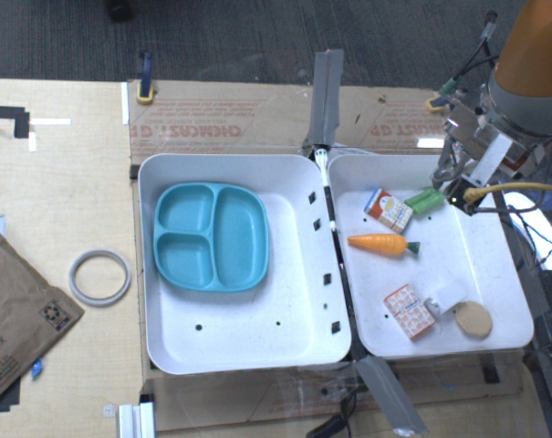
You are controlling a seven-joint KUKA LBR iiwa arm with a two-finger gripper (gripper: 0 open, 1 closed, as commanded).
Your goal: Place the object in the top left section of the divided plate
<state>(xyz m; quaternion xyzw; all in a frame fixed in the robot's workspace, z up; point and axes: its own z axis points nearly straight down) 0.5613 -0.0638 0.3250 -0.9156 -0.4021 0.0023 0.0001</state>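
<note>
Gripper [457,188] over rt bin's [494,336] back edge by a green item [424,201], grip state can't tell; carrot [381,243] lies mid rt bin, blue divided plate [211,236] in left bin [239,336].

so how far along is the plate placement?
Nothing placed yet: the blue divided plate in the left white bin holds nothing in any section. In hand: the gripper is at the right white bin's upper edge, by a green object. Left: grasp an item, such as the orange toy carrot, and carry it to the plate's top left section.
</note>
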